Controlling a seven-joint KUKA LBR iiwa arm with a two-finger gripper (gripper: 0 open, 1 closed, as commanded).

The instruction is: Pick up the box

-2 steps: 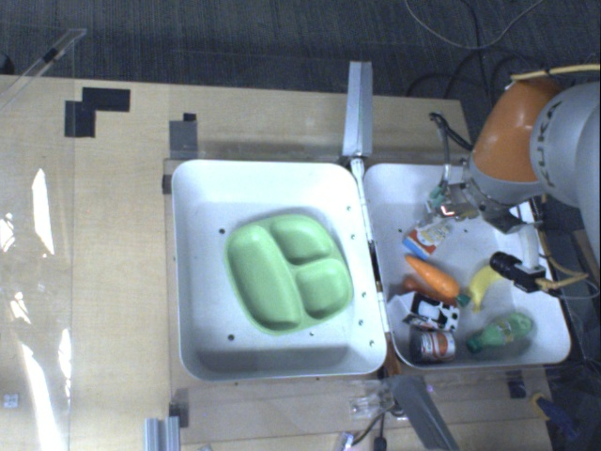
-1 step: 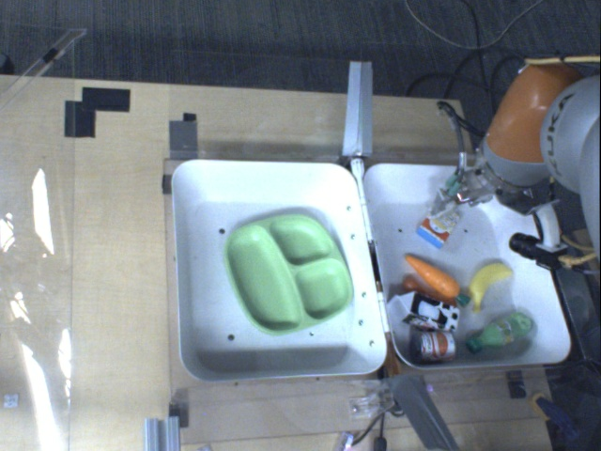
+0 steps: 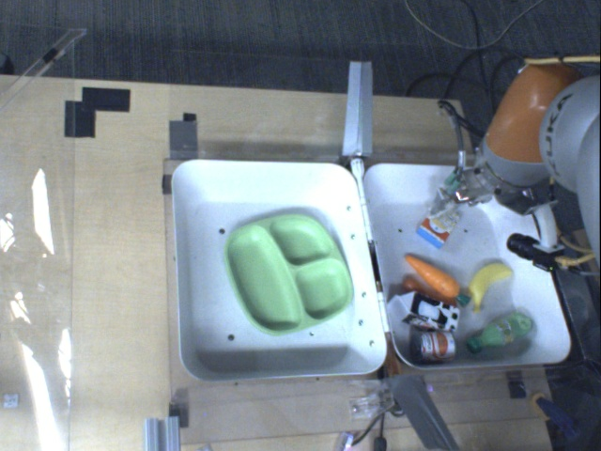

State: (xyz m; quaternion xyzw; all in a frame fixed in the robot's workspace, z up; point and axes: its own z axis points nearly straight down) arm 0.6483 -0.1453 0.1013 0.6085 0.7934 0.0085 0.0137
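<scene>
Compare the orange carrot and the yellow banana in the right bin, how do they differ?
The orange carrot is straight and tapered; the yellow banana is curved. The carrot lies nearer the bin's middle divider, the banana nearer the arm's side. The carrot looks longer than the banana. Both lie flat in the right white bin.

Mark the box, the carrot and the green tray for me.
box (image 3: 433,232): camera view, on its blue-edged lower end.
carrot (image 3: 431,276): camera view, mid-body.
green tray (image 3: 261,278): camera view, large left compartment.
</scene>
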